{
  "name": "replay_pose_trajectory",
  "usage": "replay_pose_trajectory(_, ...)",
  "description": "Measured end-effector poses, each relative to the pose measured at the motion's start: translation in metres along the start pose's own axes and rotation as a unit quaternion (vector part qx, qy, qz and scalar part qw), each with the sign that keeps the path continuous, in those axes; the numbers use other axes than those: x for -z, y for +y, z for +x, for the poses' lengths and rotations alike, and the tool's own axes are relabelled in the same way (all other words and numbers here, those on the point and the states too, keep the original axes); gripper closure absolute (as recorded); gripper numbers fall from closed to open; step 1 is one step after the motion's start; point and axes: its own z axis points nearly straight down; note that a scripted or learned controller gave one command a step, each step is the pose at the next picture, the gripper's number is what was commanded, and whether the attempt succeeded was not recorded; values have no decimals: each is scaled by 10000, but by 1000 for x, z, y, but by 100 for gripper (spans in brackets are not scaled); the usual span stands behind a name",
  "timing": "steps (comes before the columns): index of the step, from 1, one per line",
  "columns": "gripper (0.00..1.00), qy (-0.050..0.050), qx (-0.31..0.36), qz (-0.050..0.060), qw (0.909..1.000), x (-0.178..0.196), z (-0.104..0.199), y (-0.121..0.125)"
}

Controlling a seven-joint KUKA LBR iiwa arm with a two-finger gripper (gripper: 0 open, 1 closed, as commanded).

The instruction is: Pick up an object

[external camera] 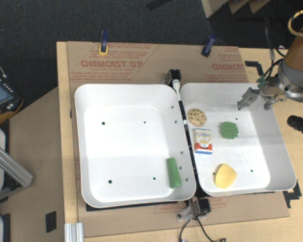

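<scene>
Five objects lie across two white bins: a green stick (173, 172) in the left bin (91, 100), and a cookie (196, 117), a small carton (202, 140), a green ball (229, 130) and a yellow lump (225, 176) in the right bin (278, 150). My arm's gripper (256, 97) hangs over the far right part of the right bin, with two fingers (246, 99) spread moderately apart and nothing between them.

I judge the approach phase to be in hand, with no object yet chosen by contact. The green ball is the nearest candidate, lying toward the near side of the gripper, apart from the carton beside it. To do this well I would centre the open fingers over the ball, descend straight down until they straddle it, and close only then; its free surroundings leave room on both sides.

The ball appears round, knobbly-textured and mid-green, probably rolling easily if nudged off-centre. The cookie is flat and would be harder to grasp.
</scene>
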Motion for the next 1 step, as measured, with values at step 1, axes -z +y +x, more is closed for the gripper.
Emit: replay_pose_trajectory(1, 0, 23, -20, 64, 10000, -12, 28, -47)
